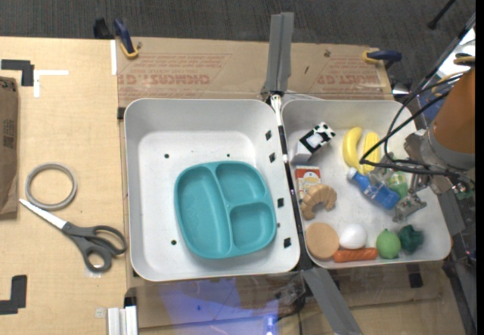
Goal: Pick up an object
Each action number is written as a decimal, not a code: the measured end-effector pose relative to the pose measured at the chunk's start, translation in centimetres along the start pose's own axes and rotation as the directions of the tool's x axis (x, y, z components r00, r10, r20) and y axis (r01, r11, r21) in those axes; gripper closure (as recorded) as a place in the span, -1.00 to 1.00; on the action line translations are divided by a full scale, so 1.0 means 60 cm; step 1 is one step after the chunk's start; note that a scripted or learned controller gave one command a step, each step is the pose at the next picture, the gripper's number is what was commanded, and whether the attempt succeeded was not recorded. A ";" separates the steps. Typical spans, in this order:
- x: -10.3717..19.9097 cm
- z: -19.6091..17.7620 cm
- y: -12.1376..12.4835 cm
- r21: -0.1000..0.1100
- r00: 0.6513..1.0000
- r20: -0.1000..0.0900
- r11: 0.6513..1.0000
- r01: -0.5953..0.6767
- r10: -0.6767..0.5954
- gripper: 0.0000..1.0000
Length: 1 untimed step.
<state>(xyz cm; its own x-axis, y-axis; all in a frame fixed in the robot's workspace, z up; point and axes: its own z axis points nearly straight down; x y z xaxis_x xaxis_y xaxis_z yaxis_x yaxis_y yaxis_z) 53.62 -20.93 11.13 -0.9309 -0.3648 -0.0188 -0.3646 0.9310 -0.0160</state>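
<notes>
The right bin (333, 108) holds several small things: a black-and-white toy (317, 137), a yellow banana (352, 147), a blue bottle (374, 190), a small printed box (306, 177), a wooden arch (318, 200), a tan disc (321, 240), a white egg (352, 236), an orange carrot (355, 255), a green ball (388, 243) and a dark green piece (412, 237). My gripper (411, 206) hangs low over the bin's right side, just right of the blue bottle and above the dark green piece. I see nothing held in it.
The left bin (151, 129) carries a teal divided plate (225, 209). On the bench to the left lie scissors (79, 235) and a roll of tape (51, 184). Black cables (393, 137) loop from the arm over the right bin's far right corner.
</notes>
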 end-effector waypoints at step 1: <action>-0.030 0.031 0.059 -0.015 0.999 -0.015 0.999 -0.029 0.029 -1.00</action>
<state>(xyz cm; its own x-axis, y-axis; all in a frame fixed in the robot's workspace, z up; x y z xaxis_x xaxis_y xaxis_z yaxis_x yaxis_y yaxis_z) 54.04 -17.01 9.28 -0.9412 -0.3378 -0.0044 -0.3378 0.9412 -0.0004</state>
